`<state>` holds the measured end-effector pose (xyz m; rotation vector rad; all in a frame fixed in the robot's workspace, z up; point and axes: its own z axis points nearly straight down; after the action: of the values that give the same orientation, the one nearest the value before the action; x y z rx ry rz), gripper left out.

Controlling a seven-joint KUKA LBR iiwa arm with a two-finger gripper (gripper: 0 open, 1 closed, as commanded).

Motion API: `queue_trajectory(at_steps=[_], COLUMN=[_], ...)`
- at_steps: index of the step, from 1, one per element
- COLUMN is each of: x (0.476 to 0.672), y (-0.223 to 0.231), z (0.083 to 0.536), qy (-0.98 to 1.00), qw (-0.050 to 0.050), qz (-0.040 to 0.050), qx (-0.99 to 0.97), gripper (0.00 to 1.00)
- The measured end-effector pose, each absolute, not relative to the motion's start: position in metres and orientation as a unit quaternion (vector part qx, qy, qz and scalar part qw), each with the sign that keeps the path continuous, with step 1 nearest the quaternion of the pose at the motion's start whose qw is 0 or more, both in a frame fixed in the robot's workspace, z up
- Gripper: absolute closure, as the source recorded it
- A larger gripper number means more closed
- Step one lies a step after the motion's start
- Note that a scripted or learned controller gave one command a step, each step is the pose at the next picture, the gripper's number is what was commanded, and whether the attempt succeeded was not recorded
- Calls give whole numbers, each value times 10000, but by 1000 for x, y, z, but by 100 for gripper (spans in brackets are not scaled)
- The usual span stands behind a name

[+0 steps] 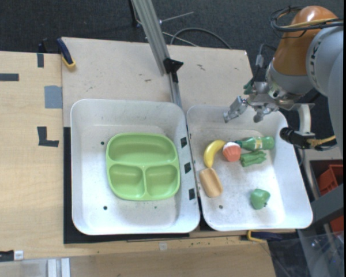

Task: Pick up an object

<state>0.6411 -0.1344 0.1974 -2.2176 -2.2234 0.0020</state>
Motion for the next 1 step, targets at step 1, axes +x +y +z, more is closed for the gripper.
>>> queue_trajectory(at_steps=[1], x=[641], y=[-134], z=[197], qy=[-7081], qw=[6], qz=[8], qx=[-7061], gripper=[0])
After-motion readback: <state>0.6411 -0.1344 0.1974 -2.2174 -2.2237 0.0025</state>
